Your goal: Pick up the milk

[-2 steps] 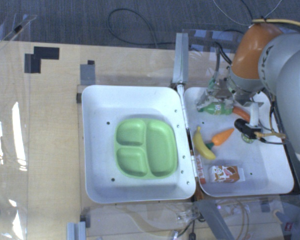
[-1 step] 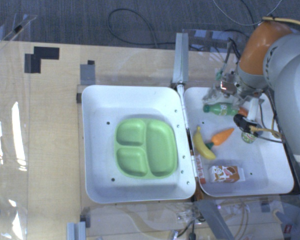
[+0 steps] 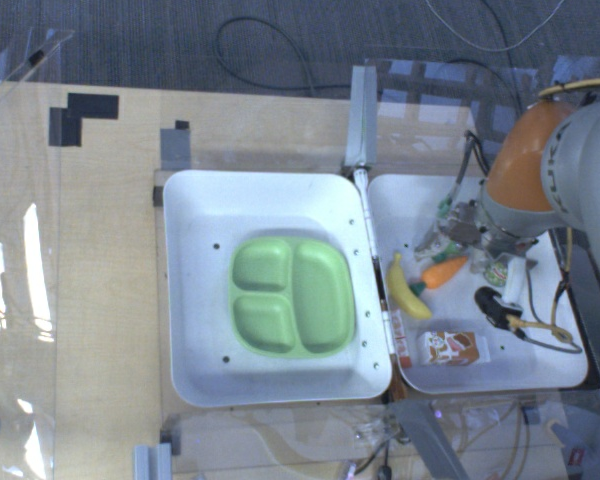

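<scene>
Left bin (image 3: 185, 268): a green divided plate (image 3: 292, 295) sits in it.
Right bin (image 3: 570, 368): banana (image 3: 407, 293), carrot (image 3: 445, 272), and the milk (image 3: 450, 347) lying flat by the near wall.
Tool (image 3: 470, 230): over the far clutter, well off the milk; its grip can't be made out.
Risk: descending here likely catches the carrot instead.
</scene>
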`<action>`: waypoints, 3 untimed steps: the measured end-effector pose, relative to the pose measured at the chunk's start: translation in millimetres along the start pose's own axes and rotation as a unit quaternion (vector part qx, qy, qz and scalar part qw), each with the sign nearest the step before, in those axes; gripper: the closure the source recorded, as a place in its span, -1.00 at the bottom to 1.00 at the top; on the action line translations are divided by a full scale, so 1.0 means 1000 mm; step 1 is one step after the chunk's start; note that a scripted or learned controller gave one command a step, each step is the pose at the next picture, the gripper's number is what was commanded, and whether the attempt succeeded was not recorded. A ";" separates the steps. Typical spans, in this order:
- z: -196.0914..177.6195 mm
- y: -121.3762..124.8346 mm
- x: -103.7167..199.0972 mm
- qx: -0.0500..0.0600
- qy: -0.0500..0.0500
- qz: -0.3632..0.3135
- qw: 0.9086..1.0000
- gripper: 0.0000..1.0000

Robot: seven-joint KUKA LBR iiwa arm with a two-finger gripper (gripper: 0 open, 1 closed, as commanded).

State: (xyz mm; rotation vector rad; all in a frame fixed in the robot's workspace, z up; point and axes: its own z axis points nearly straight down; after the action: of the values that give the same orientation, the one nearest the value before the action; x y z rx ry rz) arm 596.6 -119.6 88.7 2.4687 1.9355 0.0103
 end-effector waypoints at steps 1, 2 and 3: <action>-0.013 0.003 0.002 -0.004 0.002 -0.001 1.000 1.00; -0.091 -0.015 -0.028 0.000 -0.001 0.018 1.000 1.00; -0.105 -0.013 -0.005 0.001 -0.001 0.029 1.000 1.00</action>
State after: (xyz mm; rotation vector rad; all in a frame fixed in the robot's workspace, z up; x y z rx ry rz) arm 581.9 -121.5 193.6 2.5248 1.8642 0.0058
